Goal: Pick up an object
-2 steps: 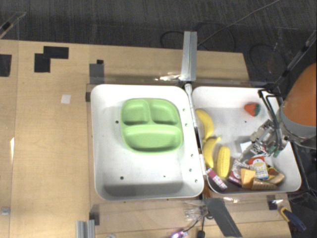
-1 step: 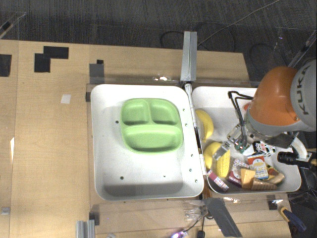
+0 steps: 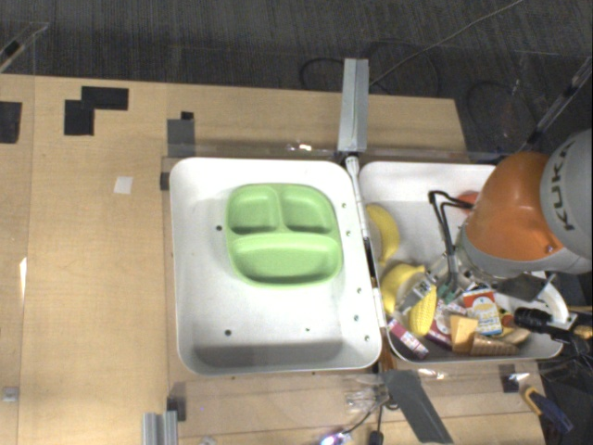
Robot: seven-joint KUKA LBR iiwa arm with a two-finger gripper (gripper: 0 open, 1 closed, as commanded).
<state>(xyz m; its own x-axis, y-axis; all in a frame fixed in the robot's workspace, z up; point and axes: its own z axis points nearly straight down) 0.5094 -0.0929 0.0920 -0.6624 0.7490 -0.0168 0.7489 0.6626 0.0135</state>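
Right bin: toy food heap at its near end, corn cob upright-slanted, lying directly under the gripper; grip state cannot be told. Left bin: green tray.

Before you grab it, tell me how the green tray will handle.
The green tray looks like moulded plastic, so probably stiff and light for its size. Its three shallow compartments and rounded rim give two fingers little to pinch, so it may slip. It lies flat in the left bin, so it should slide rather than roll or tip.
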